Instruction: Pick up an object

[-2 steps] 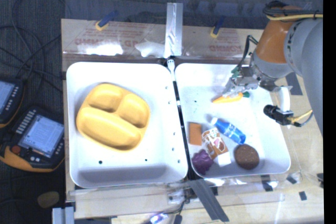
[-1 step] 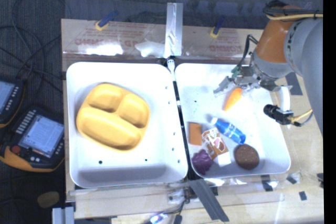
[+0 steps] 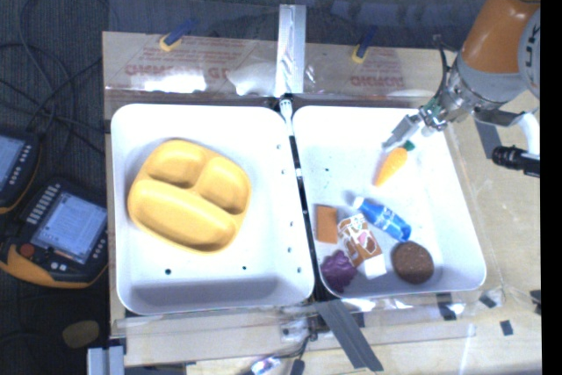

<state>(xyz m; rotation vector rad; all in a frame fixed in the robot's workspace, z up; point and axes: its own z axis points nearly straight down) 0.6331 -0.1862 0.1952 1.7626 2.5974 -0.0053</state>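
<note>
Orange carrot (image 3: 392,166) lies in the right bin (image 3: 465,215), just at seven o'clock of the gripper (image 3: 399,136); its grip I cannot tell, nothing visibly lifted yet.

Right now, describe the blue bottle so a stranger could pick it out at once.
Look in the right-hand white bin, at the clutter near its front edge. The blue bottle lies on its side at the top of that clutter, below the orange carrot and above the brown round cookie. It is the only blue thing there, with a white cap at its left end.
</note>
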